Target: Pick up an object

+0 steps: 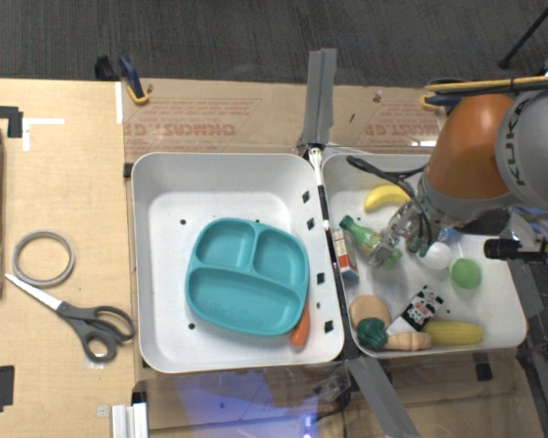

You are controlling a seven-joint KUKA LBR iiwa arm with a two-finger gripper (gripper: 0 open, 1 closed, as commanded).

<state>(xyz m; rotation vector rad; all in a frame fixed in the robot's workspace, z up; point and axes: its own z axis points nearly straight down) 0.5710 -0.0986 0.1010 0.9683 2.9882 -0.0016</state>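
The gripper, its grip state impossible to tell, hovers just right of the green bottle, whose long axis slants away toward the left bin.

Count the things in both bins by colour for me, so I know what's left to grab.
Teal: 2, divided plate, round-topped toy
Yellow: 2, banana, corn cob
Green: 2, bottle, ball
Orange: 1, carrot
White: 1, ball
Black and white: 1, small packet
Tan: 1, rounded piece
Total: 10; more may hide under the arm.
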